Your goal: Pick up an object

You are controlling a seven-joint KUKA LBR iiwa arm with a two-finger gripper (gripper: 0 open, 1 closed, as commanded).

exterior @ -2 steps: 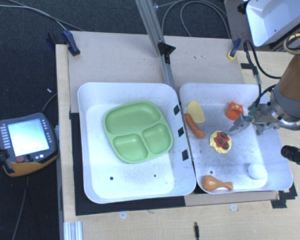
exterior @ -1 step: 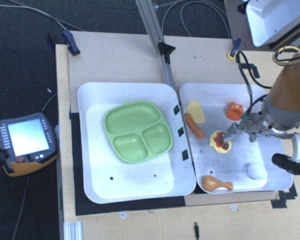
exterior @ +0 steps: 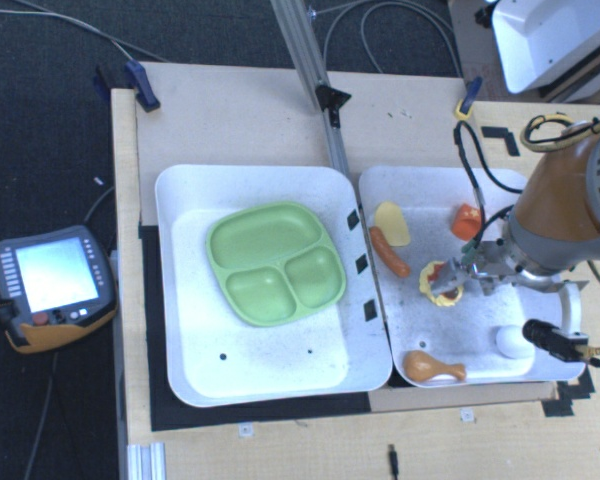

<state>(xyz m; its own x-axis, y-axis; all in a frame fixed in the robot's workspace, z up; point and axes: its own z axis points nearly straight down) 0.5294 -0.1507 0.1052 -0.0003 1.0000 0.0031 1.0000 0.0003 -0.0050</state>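
So the desk [exterior: 260, 108] has two shallow white bins side by side. The left bin [exterior: 180, 298] holds a green divided plate [exterior: 276, 263], three compartments, sitting a bit toward the bin's far side. The right bin [exterior: 420, 183] has all the small stuff. The arm [exterior: 565, 203] comes in over that bin's right edge, grey with the orange band, and the jaws [exterior: 467, 273] are down in the middle of the bin, right up against a little yellow and red toy [exterior: 443, 283]. Honestly can't tell whether the jaws are open or closed from up here, or whether they've actually got anything. Around it: a yellow piece [exterior: 392, 224] near the far left of the bin, with a hot dog [exterior: 389, 252] just beside it along the left wall, an orange-red item [exterior: 466, 222] toward the far side close to the arm, a drumstick-looking thing [exterior: 432, 368] in the near left corner, and a white ball-ish object [exterior: 511, 341] near the near right corner. A teach pendant [exterior: 50, 286] lies on the floor off the desk's left edge.
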